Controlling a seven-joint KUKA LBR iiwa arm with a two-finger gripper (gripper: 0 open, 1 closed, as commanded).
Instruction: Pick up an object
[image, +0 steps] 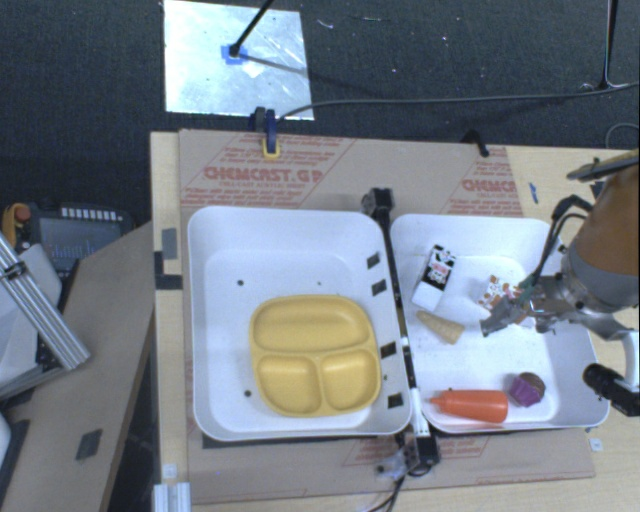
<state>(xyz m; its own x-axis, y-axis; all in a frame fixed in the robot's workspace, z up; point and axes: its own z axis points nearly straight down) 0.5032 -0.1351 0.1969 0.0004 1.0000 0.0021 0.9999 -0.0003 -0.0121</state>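
Camera view: two white bins side by side on the bench. Left bin (215, 300) has a yellow divided tray (313, 353) sitting toward its near-right part, three compartments, flat on the floor.

Right bin (470, 228) holds the loose items:
- black-and-white carton (434, 277), far-left area, lying tilted
- tan cone (441, 326) just near of the carton, pointing left
- small white printed box (494, 290) mid-bin, right of the carton
- orange carrot (471, 404) along the near wall, lying left-right
- purple item (527, 388) just right of the carrot, close to it; can't tell if touching

Arm comes in from the right, orange band over the bin's right wall. Gripper (497, 321) is low over the right bin's middle, just near of the printed box and right of the cone. Its tip is dark and blurred against the bin floor. Can't tell whether it's apart or together, and nothing visibly sits in it. Carrot and purple item are well apart from the gripper.
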